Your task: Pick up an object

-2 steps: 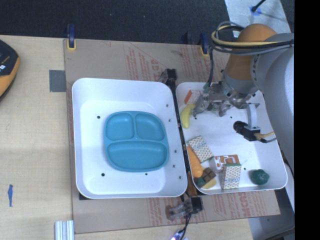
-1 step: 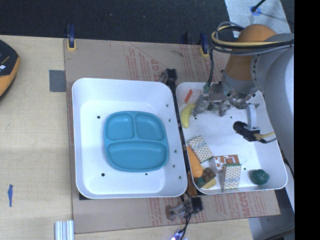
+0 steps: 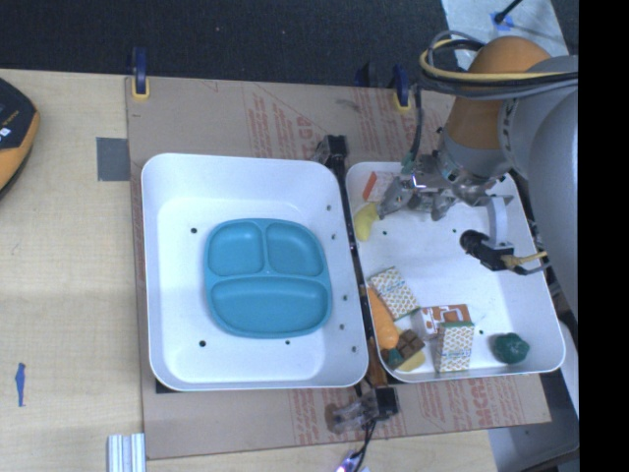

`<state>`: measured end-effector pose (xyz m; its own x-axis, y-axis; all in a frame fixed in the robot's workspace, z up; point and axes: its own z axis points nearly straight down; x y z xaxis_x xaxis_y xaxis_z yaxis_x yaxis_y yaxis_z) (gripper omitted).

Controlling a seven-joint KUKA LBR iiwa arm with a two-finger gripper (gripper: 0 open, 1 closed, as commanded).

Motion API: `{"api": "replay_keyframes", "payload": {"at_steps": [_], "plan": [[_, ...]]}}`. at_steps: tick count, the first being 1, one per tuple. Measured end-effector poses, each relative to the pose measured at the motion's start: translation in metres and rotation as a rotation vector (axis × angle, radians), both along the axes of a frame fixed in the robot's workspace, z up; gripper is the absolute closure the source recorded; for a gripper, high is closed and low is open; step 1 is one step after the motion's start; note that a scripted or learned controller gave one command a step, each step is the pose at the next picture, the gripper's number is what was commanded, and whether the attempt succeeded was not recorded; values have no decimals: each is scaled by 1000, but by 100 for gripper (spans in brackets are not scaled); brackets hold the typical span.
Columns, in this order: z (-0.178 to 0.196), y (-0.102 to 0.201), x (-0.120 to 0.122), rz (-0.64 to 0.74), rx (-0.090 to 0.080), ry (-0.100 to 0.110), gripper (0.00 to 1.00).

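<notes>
Gripper [image 3: 413, 197], its opening indiscernible, hangs over the right bin [image 3: 442, 264] near the yellow piece [image 3: 366, 225]; a centred, vertical descent would suit best.

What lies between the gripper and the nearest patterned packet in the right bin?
Nothing: in the camera view, bare white floor of the right bin runs between the gripper and the patterned packet.

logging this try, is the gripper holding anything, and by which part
Cannot tell: the gripper hangs over the right bin near a yellow object, no hold visible.
</notes>
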<state>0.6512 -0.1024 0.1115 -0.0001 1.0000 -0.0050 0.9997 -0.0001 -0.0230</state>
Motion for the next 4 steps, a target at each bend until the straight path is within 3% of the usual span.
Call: {"api": "replay_keyframes", "payload": {"at_steps": [1,2,3,4], "plan": [[-19,4,-1,0,4,13,0],[-19,-2,0,-2,11,12,0],[-7,3,0,-2,1,3,0],[-12,-45,0,-3,10,3,0]]}}
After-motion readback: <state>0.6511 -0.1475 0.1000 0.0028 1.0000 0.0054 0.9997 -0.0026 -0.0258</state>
